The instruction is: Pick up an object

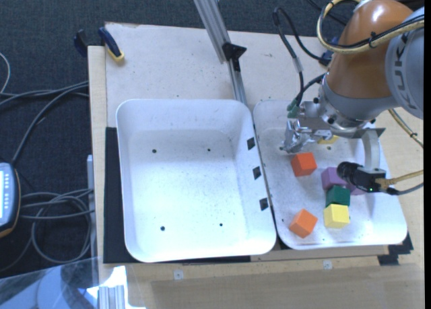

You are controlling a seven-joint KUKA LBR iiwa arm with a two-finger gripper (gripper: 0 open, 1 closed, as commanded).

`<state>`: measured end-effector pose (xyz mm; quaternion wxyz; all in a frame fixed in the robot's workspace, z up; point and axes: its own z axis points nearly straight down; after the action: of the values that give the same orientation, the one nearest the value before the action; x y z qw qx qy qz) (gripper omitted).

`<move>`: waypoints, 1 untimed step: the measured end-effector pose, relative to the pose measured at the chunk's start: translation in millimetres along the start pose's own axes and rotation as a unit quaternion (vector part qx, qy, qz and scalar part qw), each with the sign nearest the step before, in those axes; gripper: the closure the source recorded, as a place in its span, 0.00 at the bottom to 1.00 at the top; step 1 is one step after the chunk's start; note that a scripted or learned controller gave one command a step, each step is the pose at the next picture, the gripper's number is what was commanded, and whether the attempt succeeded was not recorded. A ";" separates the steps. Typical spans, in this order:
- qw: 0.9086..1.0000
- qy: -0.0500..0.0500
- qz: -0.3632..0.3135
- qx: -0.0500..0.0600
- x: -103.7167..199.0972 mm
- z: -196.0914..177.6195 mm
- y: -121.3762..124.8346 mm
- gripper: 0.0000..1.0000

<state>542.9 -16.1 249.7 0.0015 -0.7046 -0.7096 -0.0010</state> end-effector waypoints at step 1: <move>1.000 0.000 0.000 0.000 56.0 -8.3 -9.8 1.00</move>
<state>532.6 39.8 258.2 0.0011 -0.7044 -0.7098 -0.0011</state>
